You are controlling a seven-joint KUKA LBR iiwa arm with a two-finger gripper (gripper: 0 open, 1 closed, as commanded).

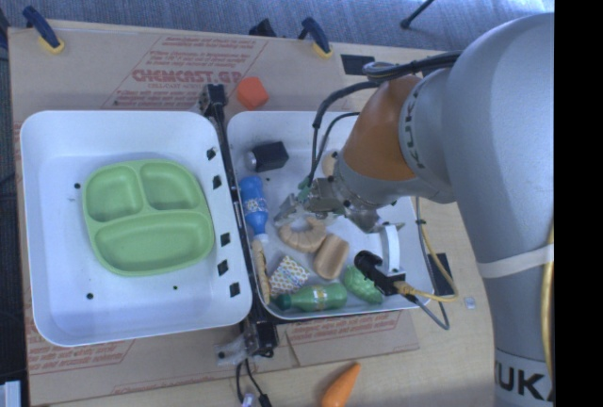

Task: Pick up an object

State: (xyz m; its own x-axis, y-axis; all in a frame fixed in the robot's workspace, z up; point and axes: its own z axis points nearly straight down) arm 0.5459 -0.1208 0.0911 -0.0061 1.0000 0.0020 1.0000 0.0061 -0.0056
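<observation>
The grey arm with its orange band (382, 137) reached in from the right of the frame and hung over the right bin (283, 124), and its claw (306, 203) sat low in the middle of that bin, just above a pale ring-shaped piece (303, 234). Whether the claw was apart or together could not be told from this slanted view, and nothing was plainly seen between its tips. Around it in the same bin lay a blue bottle (252, 203) along the left wall, a small black block (269, 155) toward the upper left, a tan bread-like piece (331, 256) just right of the ring, a patterned packet (287, 275) below it, and a green bottle (313, 299) along the bottom wall, with a green lump (361, 285) near its right end. The left bin (57, 320) held a green divided plate (147, 216) lying flat. On the counter (113, 56) an orange block (252, 93) sat above the bins, and an orange carrot (340, 384) lay at the lower edge of the frame.
</observation>
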